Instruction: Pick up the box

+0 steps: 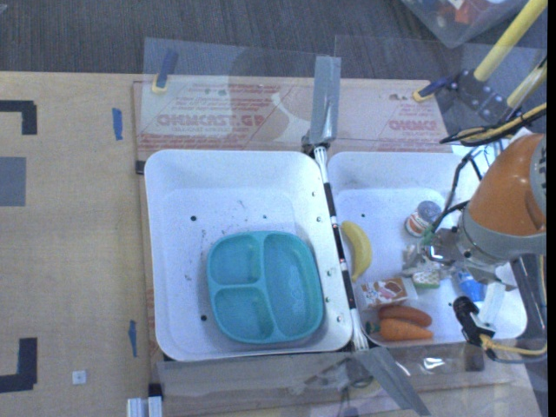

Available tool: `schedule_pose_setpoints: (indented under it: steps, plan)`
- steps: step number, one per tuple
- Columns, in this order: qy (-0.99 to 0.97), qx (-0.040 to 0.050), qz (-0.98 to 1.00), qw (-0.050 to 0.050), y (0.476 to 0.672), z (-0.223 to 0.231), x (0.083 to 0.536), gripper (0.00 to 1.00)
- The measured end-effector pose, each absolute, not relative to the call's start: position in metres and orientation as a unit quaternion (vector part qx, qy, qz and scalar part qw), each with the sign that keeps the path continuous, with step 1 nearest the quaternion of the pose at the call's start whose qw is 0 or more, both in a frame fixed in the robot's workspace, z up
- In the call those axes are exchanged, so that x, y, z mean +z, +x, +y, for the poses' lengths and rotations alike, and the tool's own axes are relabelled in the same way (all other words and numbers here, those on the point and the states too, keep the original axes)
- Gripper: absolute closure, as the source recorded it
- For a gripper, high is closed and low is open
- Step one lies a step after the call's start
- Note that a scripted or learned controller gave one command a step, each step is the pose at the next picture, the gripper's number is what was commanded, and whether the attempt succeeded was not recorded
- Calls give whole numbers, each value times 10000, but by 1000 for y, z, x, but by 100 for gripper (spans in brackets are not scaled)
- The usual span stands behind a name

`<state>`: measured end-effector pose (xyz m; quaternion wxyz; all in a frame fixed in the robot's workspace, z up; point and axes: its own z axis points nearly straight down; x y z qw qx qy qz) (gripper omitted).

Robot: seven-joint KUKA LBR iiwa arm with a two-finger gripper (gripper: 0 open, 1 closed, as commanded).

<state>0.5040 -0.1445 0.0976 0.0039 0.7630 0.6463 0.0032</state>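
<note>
Carrots [405,322] at near rim, box [383,292] just above, long axis left-right

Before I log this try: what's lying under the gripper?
Under the gripper sits a small box, partly covered by it; another box lies beside two carrots.
</note>
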Motion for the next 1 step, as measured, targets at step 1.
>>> schedule_pose_setpoints:
  steps: [1]
  plan:
    - [7601, -5, 6499, -4, 503, -54, 184, 100]
